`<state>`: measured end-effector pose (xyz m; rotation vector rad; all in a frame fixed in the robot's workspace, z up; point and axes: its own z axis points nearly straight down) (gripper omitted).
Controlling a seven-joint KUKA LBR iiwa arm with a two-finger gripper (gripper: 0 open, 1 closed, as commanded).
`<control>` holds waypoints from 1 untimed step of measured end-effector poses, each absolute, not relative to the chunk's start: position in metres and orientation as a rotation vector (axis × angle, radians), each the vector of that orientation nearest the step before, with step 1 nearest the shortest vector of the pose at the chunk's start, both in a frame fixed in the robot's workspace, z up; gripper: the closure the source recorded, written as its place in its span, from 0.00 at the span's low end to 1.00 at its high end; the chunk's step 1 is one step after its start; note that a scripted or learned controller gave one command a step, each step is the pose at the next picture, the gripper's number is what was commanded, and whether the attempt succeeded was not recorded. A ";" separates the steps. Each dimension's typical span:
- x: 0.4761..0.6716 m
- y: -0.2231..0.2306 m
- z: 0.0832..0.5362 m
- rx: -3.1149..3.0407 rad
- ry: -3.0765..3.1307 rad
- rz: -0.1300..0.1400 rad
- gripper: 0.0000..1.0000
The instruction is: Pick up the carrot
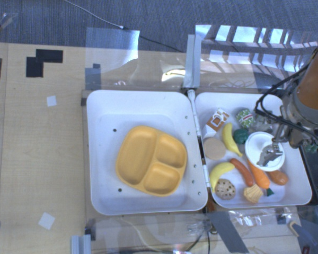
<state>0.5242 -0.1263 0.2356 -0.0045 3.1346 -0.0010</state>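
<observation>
Carrot just below fingers.

The surface was pale wood. The left bin lay on it near the middle. Touching that bin's right side lay the right bin. Far left of the left bin, toward the far edge, black marks showed on the wood. Small pale squares lay left of the left bin, one by its far corner and another by its near corner.
</observation>
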 end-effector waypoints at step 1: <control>0.501 -0.140 0.090 0.206 3.117 -0.003 0.00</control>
